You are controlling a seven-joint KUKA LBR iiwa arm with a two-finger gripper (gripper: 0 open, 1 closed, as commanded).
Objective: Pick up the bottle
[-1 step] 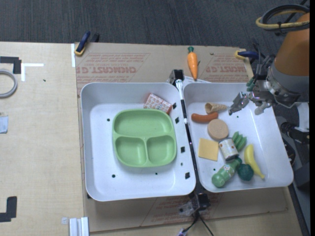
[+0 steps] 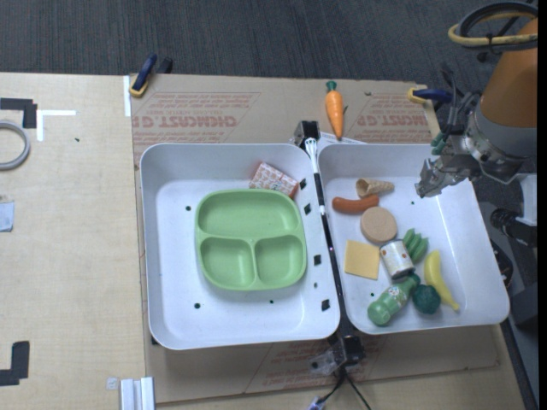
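Here's the grey arm with its orange band reaching in from three o'clock, and its dark two-finger gripper [image 2: 430, 180] hangs over the upper right corner of the right-hand shallow white bin [image 2: 483, 254]. Nothing sits between those fingers; whether they stand apart or together, I cannot tell from this angle.

Now the target: the green plastic bottle with a white label [image 2: 389, 303] lies on its side down at six o'clock in that right bin, tilted, well apart from the gripper. Just beside it at three o'clock sits a dark green round vegetable [image 2: 426, 299], and a yellow banana [image 2: 439, 278] curves along beyond that. Touching the bottle's upper end is a small white can with a dark label [image 2: 396, 259], with a green leafy piece [image 2: 416, 245] at its right. At nine o'clock of the can, a flat yellow cheese slice [image 2: 362, 260]; above it a round tan cookie [image 2: 378, 225], then a red-orange sausage [image 2: 354, 203] and a tan cone-shaped pastry [image 2: 374, 187] at twelve o'clock.

Over in the left white bin [image 2: 162, 254], a pale green divided plate [image 2: 251, 239] fills the middle, a small patterned packet [image 2: 273, 178] at its one o'clock. Outside the bins, an orange toy carrot [image 2: 333, 109] lies on the cardboard.
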